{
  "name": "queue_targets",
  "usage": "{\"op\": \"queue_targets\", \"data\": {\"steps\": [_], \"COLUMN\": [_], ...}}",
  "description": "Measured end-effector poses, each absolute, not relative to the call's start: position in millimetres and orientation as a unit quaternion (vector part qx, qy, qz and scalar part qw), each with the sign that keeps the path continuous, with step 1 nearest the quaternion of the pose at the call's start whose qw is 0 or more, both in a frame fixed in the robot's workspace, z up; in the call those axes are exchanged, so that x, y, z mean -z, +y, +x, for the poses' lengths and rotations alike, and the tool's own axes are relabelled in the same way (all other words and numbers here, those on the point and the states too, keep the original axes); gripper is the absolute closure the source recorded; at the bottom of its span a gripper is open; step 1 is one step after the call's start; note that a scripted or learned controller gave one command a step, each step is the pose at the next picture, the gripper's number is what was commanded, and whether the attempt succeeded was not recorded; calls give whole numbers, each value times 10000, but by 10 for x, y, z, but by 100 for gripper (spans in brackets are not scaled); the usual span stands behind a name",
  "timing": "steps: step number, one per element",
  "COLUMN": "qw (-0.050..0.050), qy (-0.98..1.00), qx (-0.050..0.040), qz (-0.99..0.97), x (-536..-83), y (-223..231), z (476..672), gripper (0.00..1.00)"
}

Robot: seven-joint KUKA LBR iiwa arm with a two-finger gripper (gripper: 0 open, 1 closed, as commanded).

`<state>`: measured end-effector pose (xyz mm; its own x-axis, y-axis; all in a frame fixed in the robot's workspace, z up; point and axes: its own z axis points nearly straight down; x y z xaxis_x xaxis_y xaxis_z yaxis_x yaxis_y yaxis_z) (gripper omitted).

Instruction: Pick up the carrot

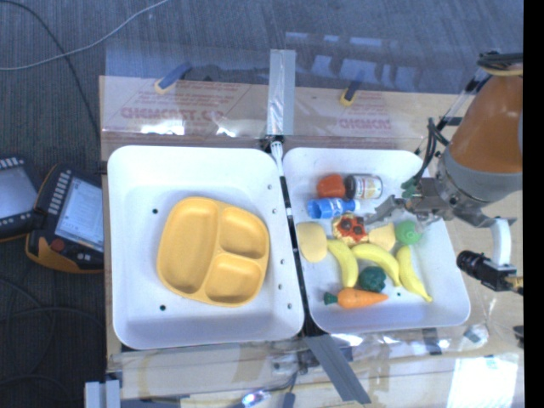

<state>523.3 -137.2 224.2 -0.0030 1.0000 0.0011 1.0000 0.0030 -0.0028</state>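
Two shallow white bins sit side by side on a bench. The left bin [127, 253] holds a single yellow divided plate [214, 250] with three compartments, lying at a slight angle near its middle. The right bin [442, 308] is crowded with toy food: a small jar with a red end [350, 185] lies on its side near the far wall, a blue bottle [330, 207] lies just in front of it, and a pale yellow potato-shaped piece [312, 241] rests against the bin's left wall. A red and yellow item [349, 226] sits at the centre, with three bananas [376, 257] fanned out below it and a green ball [407, 232] to their right. A dark green broccoli piece [371, 278] lies among the bananas.

The carrot [360, 297] lies on its side near the front wall of the right bin, just below the broccoli piece. It is short and orange, tapering to a point on the right, with a stub of green at its left end.

The grey and orange arm [486, 143] reaches in from the right, its gripper [384, 211] hanging above the middle of the right bin, well apart from the carrot. I cannot tell from here whether the pincer is spread or pressed together.
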Motion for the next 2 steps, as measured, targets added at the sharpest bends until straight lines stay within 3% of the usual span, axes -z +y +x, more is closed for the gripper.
{"op": "queue_targets", "data": {"steps": [1, 2], "qw": [17, 17], "qy": [-5949, -5804], "qx": [-14, -21], "qz": [-8038, -8143], "x": [-2378, -1847], "y": [-975, -988], "z": [4887, 4828], "gripper": [0, 0]}}
